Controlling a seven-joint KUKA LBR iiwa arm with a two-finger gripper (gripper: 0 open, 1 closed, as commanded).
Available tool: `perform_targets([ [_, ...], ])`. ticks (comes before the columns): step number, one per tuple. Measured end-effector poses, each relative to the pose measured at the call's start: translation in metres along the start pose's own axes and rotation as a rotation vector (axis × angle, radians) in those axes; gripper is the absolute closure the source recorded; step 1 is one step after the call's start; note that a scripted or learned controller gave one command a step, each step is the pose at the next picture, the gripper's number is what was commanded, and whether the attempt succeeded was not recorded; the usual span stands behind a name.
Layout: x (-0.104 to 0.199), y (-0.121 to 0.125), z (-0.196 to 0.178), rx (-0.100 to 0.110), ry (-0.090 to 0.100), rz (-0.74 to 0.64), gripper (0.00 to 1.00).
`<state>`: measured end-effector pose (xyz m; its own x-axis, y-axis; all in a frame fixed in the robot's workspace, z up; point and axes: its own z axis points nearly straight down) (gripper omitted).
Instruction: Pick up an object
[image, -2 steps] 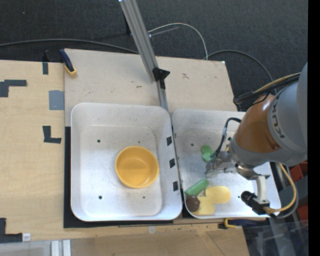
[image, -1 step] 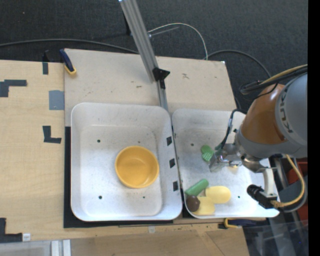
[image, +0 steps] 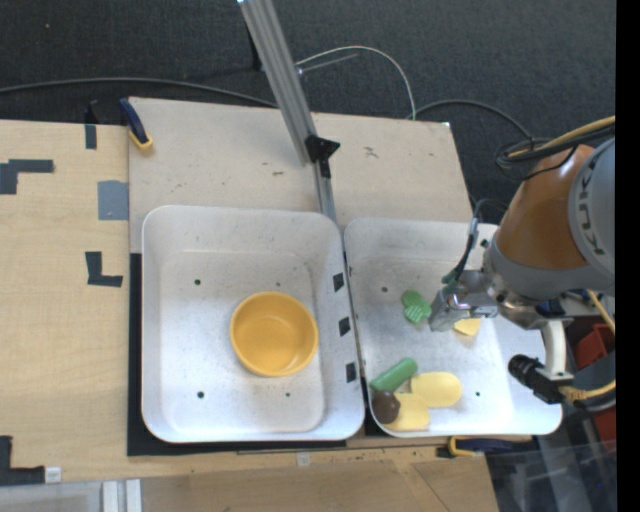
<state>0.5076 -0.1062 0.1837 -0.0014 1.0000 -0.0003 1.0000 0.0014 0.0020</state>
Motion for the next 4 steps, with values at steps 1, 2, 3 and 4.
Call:
perform_targets([
  [1, 0.0, 0.001, -0.047, -0.001, -0.001, 0.0, 1.0],
  [2, 0.05, 0.007, -0.036, 0.005, 0.002, -0.005, 1.0],
  [3, 0.099, 0.01, -0.045, 0.003, 0.002, -0.006, 1.0],
  [4, 0.156, 0.008, -0.043, 0.005, 0.002, -0.007, 1.0],
])
